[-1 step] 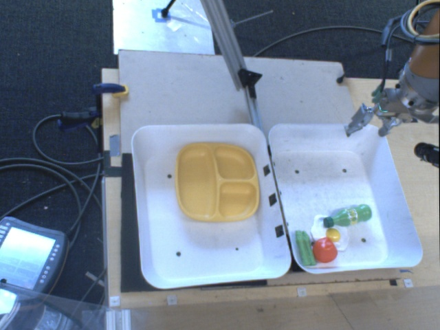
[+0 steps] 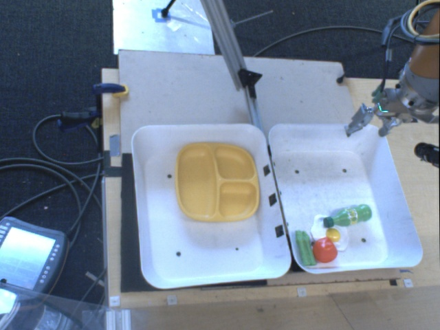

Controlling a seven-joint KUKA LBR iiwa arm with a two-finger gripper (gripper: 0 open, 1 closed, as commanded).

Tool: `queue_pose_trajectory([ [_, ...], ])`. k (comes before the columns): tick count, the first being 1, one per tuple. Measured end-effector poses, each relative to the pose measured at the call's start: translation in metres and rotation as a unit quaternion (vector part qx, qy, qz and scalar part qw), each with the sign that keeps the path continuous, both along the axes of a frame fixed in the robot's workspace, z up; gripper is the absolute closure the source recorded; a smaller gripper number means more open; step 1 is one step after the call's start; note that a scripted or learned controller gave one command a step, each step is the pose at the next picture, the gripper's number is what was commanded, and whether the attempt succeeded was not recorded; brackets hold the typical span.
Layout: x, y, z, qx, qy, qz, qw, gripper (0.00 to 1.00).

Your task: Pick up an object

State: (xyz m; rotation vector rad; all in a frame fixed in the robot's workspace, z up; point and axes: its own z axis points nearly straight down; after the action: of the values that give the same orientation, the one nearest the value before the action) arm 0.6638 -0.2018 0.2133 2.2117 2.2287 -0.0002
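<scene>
My gripper [image 2: 369,120] hangs over the right bin's [image 2: 357,167] top edge at about one o'clock, fingers spread wide, pinching nothing. The green bottle [image 2: 350,216], tomato [image 2: 325,251] and fried egg toy [image 2: 332,236] sit together at five o'clock. A yellow tray [image 2: 217,181] lies in the left bin [image 2: 155,205].

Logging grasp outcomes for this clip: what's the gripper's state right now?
Gripper: open, holding nothing, above the far rim of the right bin, away from the toy food.

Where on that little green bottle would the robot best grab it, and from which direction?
Probably across the middle of the green bottle, coming straight down from above. It lies on its side near the right bin's front, so its round body offers two opposite sides. The fried egg toy sits close beside its cap end, so the far end is freer.
</scene>
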Motion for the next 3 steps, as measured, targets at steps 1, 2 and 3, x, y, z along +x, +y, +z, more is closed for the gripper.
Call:
queue_pose_trajectory([
  [1, 0.0, -0.003, -0.062, 0.0006, 0.002, -0.002, 1.0, 0.0],
  [2, 0.003, 0.003, -0.105, 0.0007, 0.002, 0.001, 1.0, 0.0],
  [3, 0.004, 0.003, -0.122, 0.0001, 0.0, 0.001, 1.0, 0.0],
])
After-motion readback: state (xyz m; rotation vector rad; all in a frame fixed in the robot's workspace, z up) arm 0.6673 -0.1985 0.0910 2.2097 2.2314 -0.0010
